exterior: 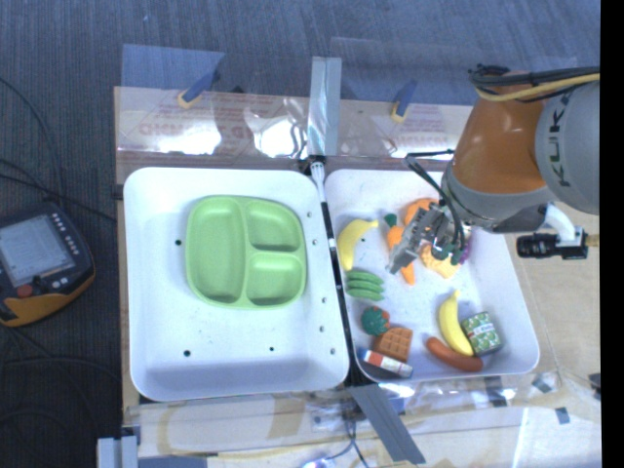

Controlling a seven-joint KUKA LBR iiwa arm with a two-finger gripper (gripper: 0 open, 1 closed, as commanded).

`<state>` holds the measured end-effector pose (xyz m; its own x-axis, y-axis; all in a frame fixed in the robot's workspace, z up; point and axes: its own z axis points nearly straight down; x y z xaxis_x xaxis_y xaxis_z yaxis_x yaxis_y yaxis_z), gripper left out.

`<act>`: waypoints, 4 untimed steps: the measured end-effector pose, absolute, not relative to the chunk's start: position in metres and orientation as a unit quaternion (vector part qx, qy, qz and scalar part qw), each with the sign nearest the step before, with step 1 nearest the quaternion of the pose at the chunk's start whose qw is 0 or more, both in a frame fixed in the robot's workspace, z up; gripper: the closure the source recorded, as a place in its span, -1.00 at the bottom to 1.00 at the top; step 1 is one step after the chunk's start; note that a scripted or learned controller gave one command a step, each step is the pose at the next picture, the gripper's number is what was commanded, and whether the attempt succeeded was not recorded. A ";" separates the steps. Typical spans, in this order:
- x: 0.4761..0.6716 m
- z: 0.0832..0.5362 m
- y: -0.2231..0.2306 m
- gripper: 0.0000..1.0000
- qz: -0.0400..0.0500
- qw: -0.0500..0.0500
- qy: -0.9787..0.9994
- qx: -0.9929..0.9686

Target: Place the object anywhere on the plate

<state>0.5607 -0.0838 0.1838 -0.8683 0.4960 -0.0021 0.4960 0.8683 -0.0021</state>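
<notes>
A light green divided plate [244,252] lies in the left white bin [156,349], with nothing on it. My gripper [421,242] hangs low in the right bin [517,310], at its upper middle, over a cluster of toy food. Under and around it are an orange carrot piece [393,232], an orange item [421,207] and a yellow and purple piece [450,261]. The arm's grey and orange wrist [497,154] covers the bin's upper right corner.
Also in the right bin are a yellow banana [353,240] by the divider, a green vegetable [366,284], a strawberry [374,318], a waffle piece [394,341], a red and white tube [387,362], a second banana [448,322], a sausage [453,357] and a green box [483,331].
</notes>
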 end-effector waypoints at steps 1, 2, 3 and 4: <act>0.539 0.197 0.021 1.00 0.001 0.000 0.983 0.182; 0.556 0.272 0.031 1.00 0.000 0.003 0.997 0.072; 0.603 0.309 0.090 1.00 0.001 0.003 0.999 -0.032; 0.526 0.344 0.096 1.00 0.001 0.004 1.000 -0.012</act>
<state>0.5265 0.0960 0.3437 -0.9997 -0.0238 -0.0072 -0.0238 0.9997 0.0019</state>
